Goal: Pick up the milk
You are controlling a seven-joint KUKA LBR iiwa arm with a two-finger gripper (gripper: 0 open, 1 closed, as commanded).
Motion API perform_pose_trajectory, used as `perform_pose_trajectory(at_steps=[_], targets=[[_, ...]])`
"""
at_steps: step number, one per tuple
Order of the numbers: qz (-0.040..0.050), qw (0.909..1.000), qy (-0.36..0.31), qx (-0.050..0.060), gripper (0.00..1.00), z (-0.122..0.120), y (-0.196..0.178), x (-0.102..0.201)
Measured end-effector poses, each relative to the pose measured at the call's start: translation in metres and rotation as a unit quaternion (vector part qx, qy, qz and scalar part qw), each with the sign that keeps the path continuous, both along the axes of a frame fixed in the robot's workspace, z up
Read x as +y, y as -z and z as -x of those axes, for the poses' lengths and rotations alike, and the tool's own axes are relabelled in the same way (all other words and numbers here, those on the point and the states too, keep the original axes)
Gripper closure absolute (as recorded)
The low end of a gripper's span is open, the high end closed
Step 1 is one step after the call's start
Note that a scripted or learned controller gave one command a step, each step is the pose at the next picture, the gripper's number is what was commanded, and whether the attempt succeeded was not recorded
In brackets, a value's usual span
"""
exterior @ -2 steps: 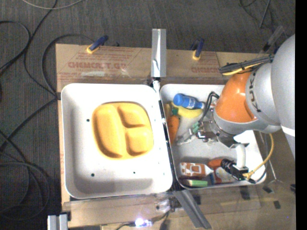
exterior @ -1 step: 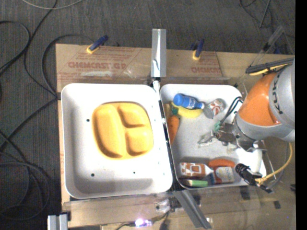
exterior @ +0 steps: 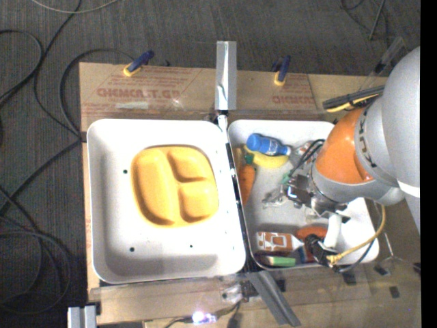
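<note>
Fingers: state cannot be told. Gripper (exterior: 283,190) over right bin (exterior: 355,248). Milk carton (exterior: 274,241) lies near front wall, apart. Yellow tray (exterior: 176,184) in left bin (exterior: 109,203).

pretty even overhead light, white bins (exterior: 102,183) a bit blown out, soft shadow under the arm (exterior: 382,149), dark carpet (exterior: 68,33) kinda murky, slightly soft and grainy overall, tiny glare spot bottom edge

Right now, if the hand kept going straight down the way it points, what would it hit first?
Probably the bare floor of the right bin, hedged since depth is unclear. The hand hangs above the middle, and the milk lies nearer the front.
</note>
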State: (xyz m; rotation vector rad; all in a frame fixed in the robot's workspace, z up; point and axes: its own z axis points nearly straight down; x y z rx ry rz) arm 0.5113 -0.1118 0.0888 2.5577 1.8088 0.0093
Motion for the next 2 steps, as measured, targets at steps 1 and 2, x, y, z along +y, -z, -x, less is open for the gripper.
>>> perform_pose_trajectory(at_steps=[1,2], targets=[[-0.0004,0.9998,0.018,0.007,0.00,-0.015,-0.065,-0.016],[-0.0022,0.9988,0.049,0.001,0.00,0.025,0.000,0.001]])
